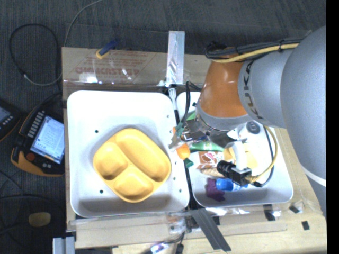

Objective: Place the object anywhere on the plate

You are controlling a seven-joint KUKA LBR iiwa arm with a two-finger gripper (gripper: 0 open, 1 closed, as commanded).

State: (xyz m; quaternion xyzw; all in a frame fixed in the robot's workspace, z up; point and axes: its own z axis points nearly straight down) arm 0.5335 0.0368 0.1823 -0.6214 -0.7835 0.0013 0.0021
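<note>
A: What dominates the bench?
B: The grey arm (296,89), its orange band above the wrist, reaching down over the right bin (283,192), just right of the divided yellow plate (132,164).

A: And the plate?
B: It sits in the middle of the left bin (85,115), three compartments, nothing in them that I can see.

A: Where is the object to be moved?
B: Among the clutter (212,165) right of the plate, across the wall between the bins: small toy food pieces, an orange bit (183,152) nearest the plate, a blue piece (224,185) and a purple one (214,190) farther off. I can't tell which one is the target.

A: The gripper?
B: It hangs (185,134) just right of the plate's upper edge, low over that clutter. The wrist hides the jaws, so whether they are apart, together or clamped on something I cannot tell.

A: So which step?
B: I judge it the pick, with the plate unfilled. Next would call for a secure grasp, a lift clear of the bin wall, then a carry leftward over the plate
</note>
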